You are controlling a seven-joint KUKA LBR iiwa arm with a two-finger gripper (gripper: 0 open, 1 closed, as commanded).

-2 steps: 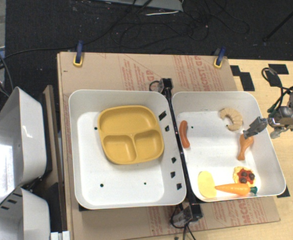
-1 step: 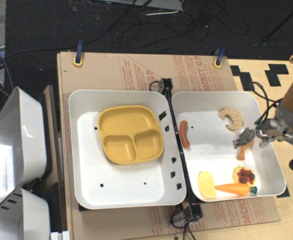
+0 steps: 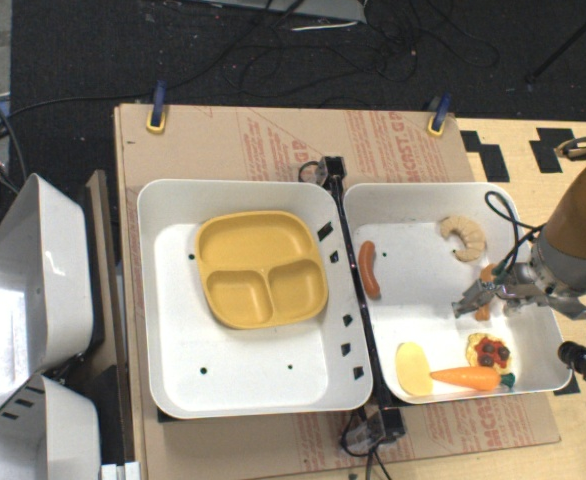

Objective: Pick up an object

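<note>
The right bin (image 3: 413, 203) holds several toy foods. A red-brown sausage (image 3: 370, 269) lies by its left wall, and a beige curled pastry (image 3: 463, 237) lies at the back. Along the front wall sit a pale yellow oval piece (image 3: 411, 368), an orange carrot (image 3: 467, 376) and a small tart with red and dark berries (image 3: 489, 350). My gripper (image 3: 480, 303) hangs low over the bin's right half, between the pastry and the tart. A small orange item (image 3: 487, 271) shows right beside it, partly hidden.
In the left bin (image 3: 173, 368) lies a yellow divided plate (image 3: 262, 268). A black divider (image 3: 351, 288) separates the two bins. The arm's grey body with its orange band (image 3: 578, 223) covers the right bin's right wall. Two more white tubs (image 3: 28, 288) stand off the bench at left.
</note>
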